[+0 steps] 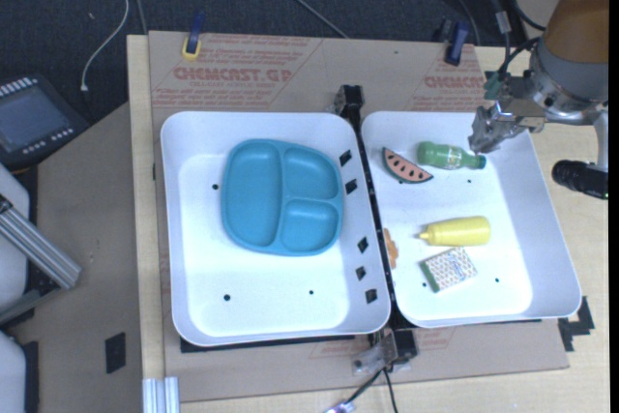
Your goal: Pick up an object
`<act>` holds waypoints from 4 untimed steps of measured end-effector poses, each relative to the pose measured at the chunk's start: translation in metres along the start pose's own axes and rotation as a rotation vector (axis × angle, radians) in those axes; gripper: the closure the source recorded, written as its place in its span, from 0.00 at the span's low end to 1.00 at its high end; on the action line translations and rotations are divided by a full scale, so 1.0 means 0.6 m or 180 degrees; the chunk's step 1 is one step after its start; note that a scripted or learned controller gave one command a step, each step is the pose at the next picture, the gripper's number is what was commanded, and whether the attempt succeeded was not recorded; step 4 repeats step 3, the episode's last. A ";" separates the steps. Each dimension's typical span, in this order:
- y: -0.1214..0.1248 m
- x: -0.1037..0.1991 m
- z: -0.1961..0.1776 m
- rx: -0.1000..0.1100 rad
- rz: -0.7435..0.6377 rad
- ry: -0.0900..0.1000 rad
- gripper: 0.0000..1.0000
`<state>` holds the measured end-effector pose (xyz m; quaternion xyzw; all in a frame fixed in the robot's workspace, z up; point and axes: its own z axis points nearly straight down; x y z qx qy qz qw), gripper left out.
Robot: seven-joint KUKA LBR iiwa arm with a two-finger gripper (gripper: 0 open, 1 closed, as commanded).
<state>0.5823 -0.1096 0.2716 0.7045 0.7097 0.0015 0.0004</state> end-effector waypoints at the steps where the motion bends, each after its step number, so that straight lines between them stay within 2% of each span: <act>1: 0.029 0.093 -0.002 0.0001 0.0004 -0.0001 1.00; 3: 0.073 0.282 0.012 0.0003 0.0008 -0.0002 1.00; 4: 0.073 0.282 0.012 0.0003 0.0008 -0.0002 1.00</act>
